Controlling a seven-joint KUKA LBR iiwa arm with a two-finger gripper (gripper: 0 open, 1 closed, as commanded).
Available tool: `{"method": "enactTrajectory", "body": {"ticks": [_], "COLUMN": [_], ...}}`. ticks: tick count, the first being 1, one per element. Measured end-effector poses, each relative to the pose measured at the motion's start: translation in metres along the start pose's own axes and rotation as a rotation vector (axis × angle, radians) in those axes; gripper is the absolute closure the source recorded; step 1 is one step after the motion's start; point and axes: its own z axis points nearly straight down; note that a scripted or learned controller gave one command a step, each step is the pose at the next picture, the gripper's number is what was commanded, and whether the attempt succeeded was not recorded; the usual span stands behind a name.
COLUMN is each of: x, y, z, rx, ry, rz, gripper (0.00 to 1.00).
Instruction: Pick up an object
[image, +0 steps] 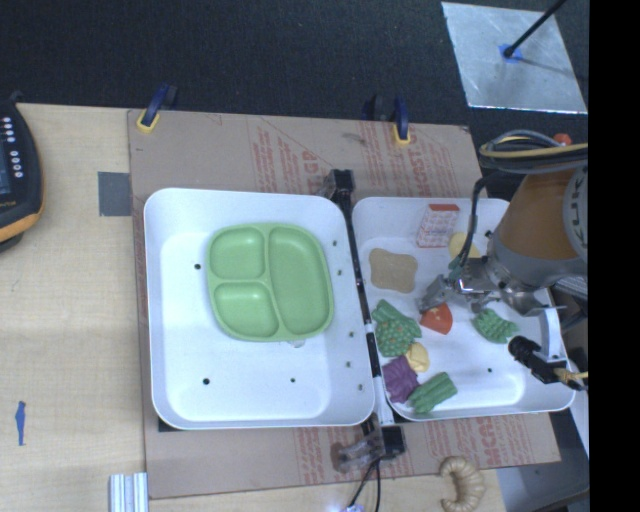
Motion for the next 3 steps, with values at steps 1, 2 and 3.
{"method": "enactTrajectory", "body": {"ticks": [1, 2, 3], "x": [-0.001, 0.0, -0.002], "y": [0.003, 0.003, -0.039], "z": [-0.013, -0.013, -0.001], "rx": [-0.006, -0.006, -0.002], "ry": [-0.002, -0.002, 0.001], "rz": [-0.004, -0.004, -0.001], "gripper": [1.0, 0.0, 0.0]}}
